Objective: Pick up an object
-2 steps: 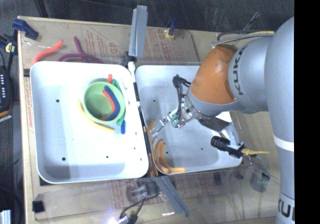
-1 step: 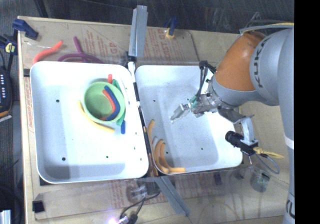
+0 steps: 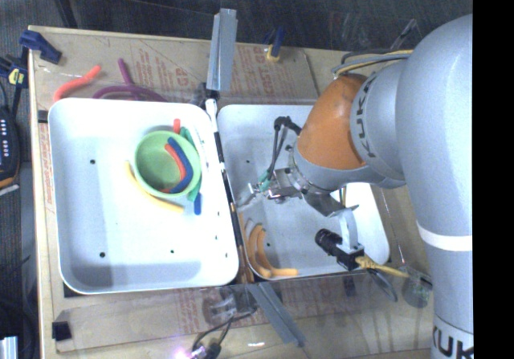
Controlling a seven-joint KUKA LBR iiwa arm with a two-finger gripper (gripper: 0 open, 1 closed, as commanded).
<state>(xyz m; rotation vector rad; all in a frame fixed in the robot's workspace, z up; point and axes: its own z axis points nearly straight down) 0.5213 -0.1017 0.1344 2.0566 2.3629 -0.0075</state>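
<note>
Right bin point(image 3: 241, 136), near corner: curved orange piece point(image 3: 257, 257), one, lying against the bin's near-left walls; the likeliest thing to pick up. Above it, near the middle of the same bin: gripper point(image 3: 267, 187), one, low over bare white floor, near the orange piece but not over it; whether its jaws are wide or narrow cannot be told, and nothing is seen held. Probable risk: closing here would catch nothing, and going for the orange piece so close to the walls could knock the jaws on the rim or let the curve slip out. Left bin point(image 3: 88, 221): green bowl point(image 3: 157, 161), one, with coloured curved strips point(image 3: 180, 161) in and around it, at least four, exact count unclear. Bins: two, side by side. Far edge of desk point(image 3: 161, 48): red strip point(image 3: 76, 83), one, and purple tubing point(image 3: 128, 92), outside the bins
</note>
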